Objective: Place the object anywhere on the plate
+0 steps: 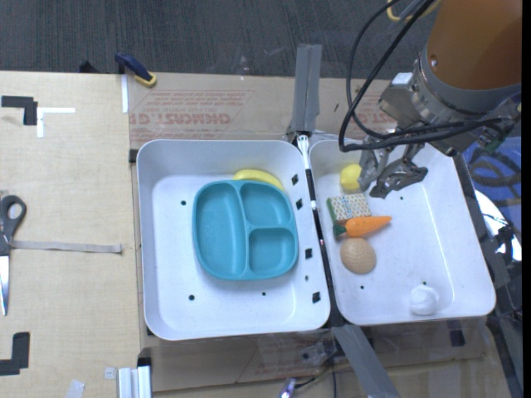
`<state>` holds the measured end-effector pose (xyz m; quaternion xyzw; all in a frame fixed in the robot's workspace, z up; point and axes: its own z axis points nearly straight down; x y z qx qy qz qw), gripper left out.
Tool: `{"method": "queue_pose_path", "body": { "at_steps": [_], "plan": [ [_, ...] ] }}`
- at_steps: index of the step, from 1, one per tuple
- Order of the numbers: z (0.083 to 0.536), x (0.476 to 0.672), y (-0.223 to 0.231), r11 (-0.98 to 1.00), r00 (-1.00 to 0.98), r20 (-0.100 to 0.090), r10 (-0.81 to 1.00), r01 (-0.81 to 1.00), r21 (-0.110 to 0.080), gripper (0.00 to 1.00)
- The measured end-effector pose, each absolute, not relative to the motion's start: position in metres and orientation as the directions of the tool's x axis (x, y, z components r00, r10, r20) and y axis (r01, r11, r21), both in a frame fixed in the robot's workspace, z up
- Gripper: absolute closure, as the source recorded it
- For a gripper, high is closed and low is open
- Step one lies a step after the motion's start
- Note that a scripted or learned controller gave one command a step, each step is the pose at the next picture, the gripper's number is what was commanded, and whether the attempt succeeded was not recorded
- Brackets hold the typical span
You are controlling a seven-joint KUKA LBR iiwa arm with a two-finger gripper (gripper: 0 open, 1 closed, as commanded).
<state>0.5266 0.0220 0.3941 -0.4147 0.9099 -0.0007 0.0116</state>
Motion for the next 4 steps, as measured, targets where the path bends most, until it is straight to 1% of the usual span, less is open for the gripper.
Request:
{"method": "queue_pose_path", "body": {
  "at_steps": [1,2,3,4],
  "plan": [
    [0.394,0.527,0.022,0.656,-0.655,-0.02,-0.755,-0.755,-0.011,0.0],
    [0.394,0.5,0.066,0.653,-0.653,-0.006,-0.757,-0.757,-0.003,0.0],
    [0.404,0.503,0.066,0.657,-0.656,-0.013,-0.754,-0.754,-0.006,1.0],
    [0.383,0.575,0.126,0.315,-0.315,-0.006,-0.949,-0.949,-0.003,1.0]
  ]
}}
